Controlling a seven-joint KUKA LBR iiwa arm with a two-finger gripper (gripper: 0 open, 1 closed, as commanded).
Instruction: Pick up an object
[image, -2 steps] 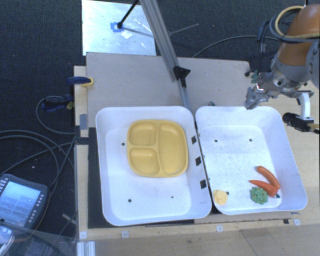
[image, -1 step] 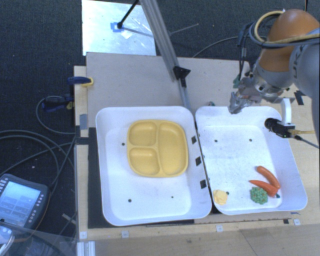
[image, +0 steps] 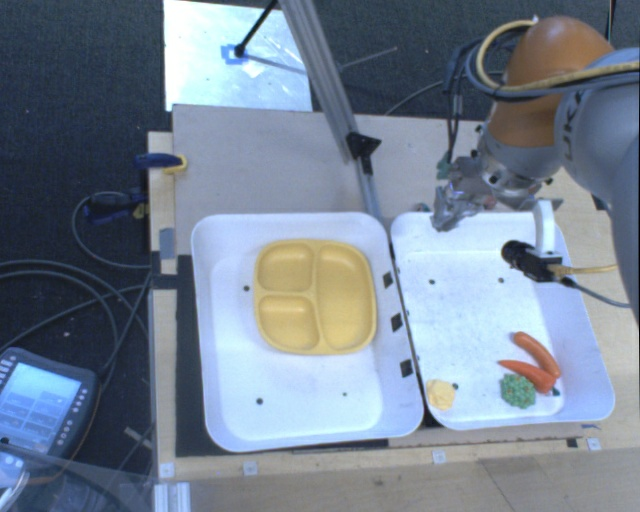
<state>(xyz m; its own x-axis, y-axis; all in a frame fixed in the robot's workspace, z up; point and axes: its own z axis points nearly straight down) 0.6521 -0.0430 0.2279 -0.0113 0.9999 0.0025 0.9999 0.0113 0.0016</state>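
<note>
1. The jaws of the gripper (image: 447, 214) hung over the far left corner of the right bin (image: 470, 300); from this slant it could not be told whether they were released or clenched, and nothing showed between them.
2. Above them, the grey arm (image: 600, 120) with its orange band (image: 545, 75) reached in from the right, cables looping over the wrist.
3. A small black fitting (image: 525, 258) on a white bracket sat by the right bin's far wall, near the jaws but apart from them.
4. The loose objects lay well apart from the jaws, at the right bin's near end: two orange carrot-like pieces (image: 532, 362) side by side, a green broccoli-like piece (image: 517, 391) just beside them, and a pale yellow lump (image: 441, 394) near the near left corner, its shape perhaps a bit of cheese.
5. The left bin (image: 300, 410) held a yellow divided plate (image: 314, 296) lying flat toward its far half.
6. Both bins sat side by side on the table (image: 260, 150), with a blue-and-yellow clamp (image: 162, 161) at its left edge.
</note>
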